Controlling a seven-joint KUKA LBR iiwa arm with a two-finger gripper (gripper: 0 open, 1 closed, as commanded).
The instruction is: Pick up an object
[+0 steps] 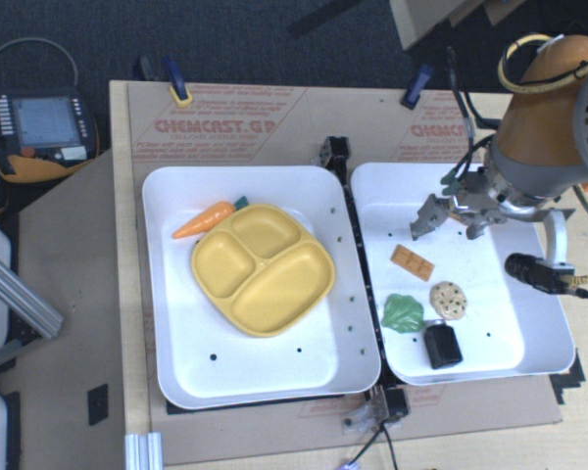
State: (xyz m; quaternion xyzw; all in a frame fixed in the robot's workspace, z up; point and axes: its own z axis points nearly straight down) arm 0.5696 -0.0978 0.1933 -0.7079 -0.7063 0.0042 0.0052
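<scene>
Gripper [449,218] sits in the upper part of the right bin [372,262], fingers spread with nothing between them, so you're starting from an empty hand.

What matters for you: every candidate in that bin lies toward the lower left of the frame from the fingertips. Closest is the cracker [412,261], a flat tan rectangle just below and a bit left of the gripper, its long axis running from upper left to lower right. Below that you get a tight cluster: the cookie [449,301], the green leaf piece [403,313] just left of it, and the black block [442,346] right under both, near the bin's bottom wall.

My guess is the cracker is the easy reach but lies so flat it could slip out of a pinch. It has open white floor all around it, well apart from the walls, so you've got room to turn the fingers across its short side.

The cluster is tighter; going for the cookie risks nudging the leaf or block.

Over in the left bin [167,262], the yellow divided plate [263,267] and the carrot [204,219] touching its upper-left edge are well apart from the gripper, across the divider.
</scene>
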